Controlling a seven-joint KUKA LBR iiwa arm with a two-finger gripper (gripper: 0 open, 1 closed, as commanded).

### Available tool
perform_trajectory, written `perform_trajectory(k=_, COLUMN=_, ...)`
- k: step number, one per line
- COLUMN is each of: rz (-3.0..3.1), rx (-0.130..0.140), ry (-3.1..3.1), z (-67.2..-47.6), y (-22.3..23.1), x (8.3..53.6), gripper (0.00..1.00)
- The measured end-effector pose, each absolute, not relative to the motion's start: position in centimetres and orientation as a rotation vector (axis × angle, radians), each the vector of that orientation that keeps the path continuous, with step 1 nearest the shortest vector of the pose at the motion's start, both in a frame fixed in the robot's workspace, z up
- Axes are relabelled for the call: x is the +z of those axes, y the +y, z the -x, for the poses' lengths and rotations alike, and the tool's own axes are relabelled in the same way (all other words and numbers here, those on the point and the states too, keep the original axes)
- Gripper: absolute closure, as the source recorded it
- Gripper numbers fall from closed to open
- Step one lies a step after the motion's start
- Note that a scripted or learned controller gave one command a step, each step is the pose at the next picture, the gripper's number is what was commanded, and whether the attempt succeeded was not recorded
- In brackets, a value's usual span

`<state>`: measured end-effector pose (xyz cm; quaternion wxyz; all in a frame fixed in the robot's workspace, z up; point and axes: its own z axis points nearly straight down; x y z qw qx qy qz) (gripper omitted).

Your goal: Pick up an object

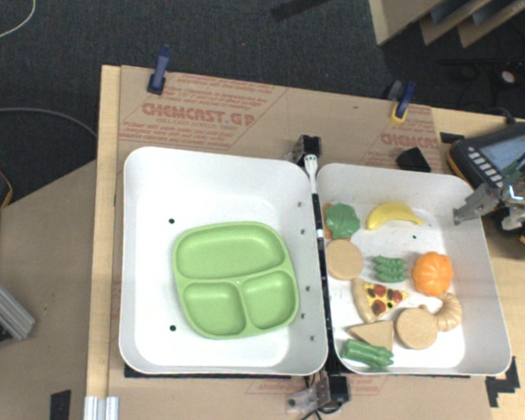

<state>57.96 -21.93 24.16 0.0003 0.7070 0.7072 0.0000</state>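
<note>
I see the claw [470,208] over the right bin's [488,309] far right corner; I cannot tell its state. Below and left of it this bin holds the toy food: a banana [393,214] nearest, an orange [433,273] below, a pizza slice [379,298], round biscuits [344,258] and green vegetables [341,219]. Well left of the claw, the left bin [149,240] carries a green divided plate [235,278].

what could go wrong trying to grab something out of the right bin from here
The toy food is packed tight: the pizza slice, round cookie and croissant touch, so closing on one may nudge or drag another. The tool sits at the right bin rim and might clip it descending.
</note>
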Motion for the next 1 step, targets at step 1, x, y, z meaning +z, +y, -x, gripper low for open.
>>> perform_trajectory(k=1, rz=-2.229, rx=0.002, ry=2.223, z=-51.35, y=-18.56, x=7.98, gripper=0.0)
